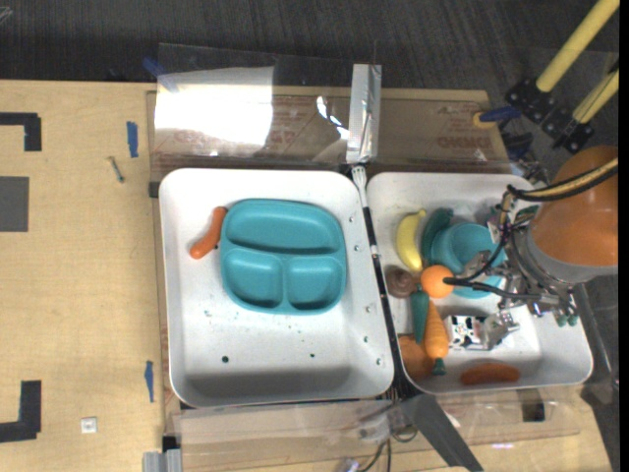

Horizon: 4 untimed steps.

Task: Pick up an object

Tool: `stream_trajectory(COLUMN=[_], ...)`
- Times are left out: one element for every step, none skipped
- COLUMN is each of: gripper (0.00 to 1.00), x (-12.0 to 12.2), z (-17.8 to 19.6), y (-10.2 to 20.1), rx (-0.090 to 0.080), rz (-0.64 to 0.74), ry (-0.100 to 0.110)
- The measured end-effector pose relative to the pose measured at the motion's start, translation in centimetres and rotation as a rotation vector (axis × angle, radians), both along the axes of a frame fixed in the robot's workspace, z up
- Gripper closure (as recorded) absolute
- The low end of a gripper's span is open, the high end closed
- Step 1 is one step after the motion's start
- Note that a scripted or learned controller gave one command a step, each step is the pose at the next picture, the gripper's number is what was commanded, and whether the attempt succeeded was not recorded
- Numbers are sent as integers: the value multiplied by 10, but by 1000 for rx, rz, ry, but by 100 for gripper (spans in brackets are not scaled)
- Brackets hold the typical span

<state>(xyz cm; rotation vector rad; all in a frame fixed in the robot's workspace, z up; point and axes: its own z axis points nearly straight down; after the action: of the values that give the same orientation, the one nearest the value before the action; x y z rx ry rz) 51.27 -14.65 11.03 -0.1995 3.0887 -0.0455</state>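
Gripper (488, 328) low in right bin (580, 362), state unclear; orange ball (435, 281) just left.

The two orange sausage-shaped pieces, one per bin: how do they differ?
The left-bin sausage lies slanted, touching the teal divided plate; the right-bin sausage lies nearly level along the bin's near wall, below the gripper. The left one looks brighter orange, the right one redder. Both are small, rounded and elongated.

Right bin (575, 362) crowded; left bin (187, 342) roomy beside tray (283, 254).
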Motion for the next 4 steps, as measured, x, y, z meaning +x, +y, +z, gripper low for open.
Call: stream_trajectory(gripper=[0, 0, 0, 0], x=[-8, 81, 52, -11], z=[1, 1, 1, 1], y=[31, 29, 25, 6], rx=[5, 20, 24, 25], rz=[-81, -35, -132, -204], ry=[-17, 14, -20, -28])
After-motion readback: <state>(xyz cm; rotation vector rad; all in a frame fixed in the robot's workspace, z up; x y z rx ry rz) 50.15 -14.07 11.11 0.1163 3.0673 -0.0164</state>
